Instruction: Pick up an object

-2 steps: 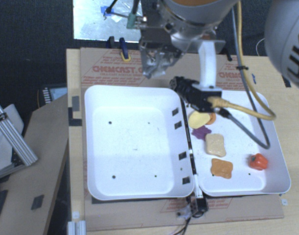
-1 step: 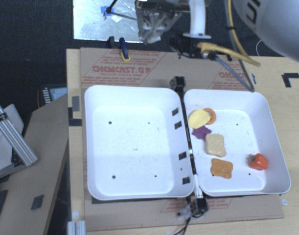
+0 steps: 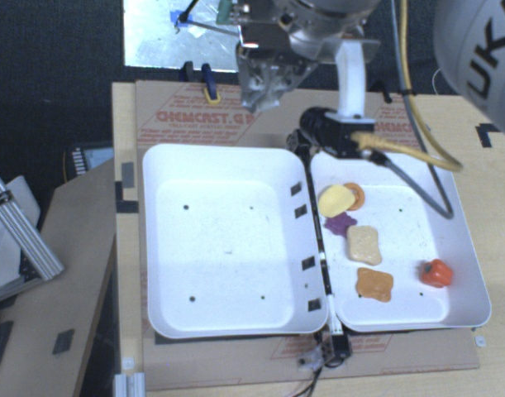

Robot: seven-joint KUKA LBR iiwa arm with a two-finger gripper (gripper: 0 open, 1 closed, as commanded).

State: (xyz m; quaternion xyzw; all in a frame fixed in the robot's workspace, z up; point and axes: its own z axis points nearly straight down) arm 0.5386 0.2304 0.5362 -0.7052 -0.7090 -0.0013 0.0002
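My gripper [image 3: 260,89] hangs high above the bench, over the far edge of the left bin [image 3: 165,168], with nothing seen between its fingers. In the right bin [image 3: 463,263] lie several small items near the divider: a yellow round piece [image 3: 335,198] overlapping an orange disc [image 3: 354,194], a purple piece [image 3: 342,222], a pale beige slice [image 3: 364,244] and a tan-orange piece [image 3: 374,284]. A red pepper-like piece [image 3: 435,274] rests toward that bin's right side.
Both bins sit on a brown cardboard sheet [image 3: 186,116]. A yellow and blue clip [image 3: 210,85] stands at the sheet's far edge. Aluminium framing [image 3: 21,230] lies off the bench to the left.
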